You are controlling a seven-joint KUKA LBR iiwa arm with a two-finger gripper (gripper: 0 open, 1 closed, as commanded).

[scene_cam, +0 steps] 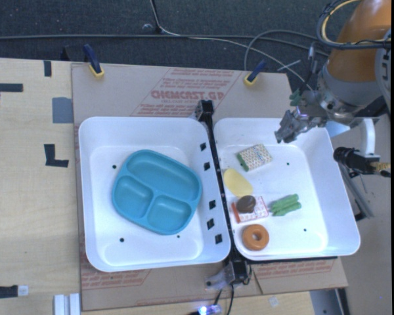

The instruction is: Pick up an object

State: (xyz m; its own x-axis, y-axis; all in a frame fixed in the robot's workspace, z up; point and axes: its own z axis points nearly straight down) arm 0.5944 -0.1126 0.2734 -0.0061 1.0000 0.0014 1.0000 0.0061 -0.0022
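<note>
white plastic bins, two of them: my left bin (92, 176) has one blue divided plate (157, 191). my right bin (328, 195) has five small pieces: one checked packet (254, 157), one yellow piece (237, 181), one dark round piece on a red-edged card (247, 206), one green bean pod (285, 205), one orange donut (255, 237). my gripper (287, 131) hangs over that bin's far corner, nothing between it and the packet; i cannot tell how far its fingers are spread.

Two white bins: the left bin (92, 176) holds one blue divided plate (157, 190); the right bin (328, 195) holds five small items: one patterned packet (254, 157), one yellow piece (237, 181), one dark-topped item (248, 206), one green piece (285, 205), one doughnut (255, 237).
</note>
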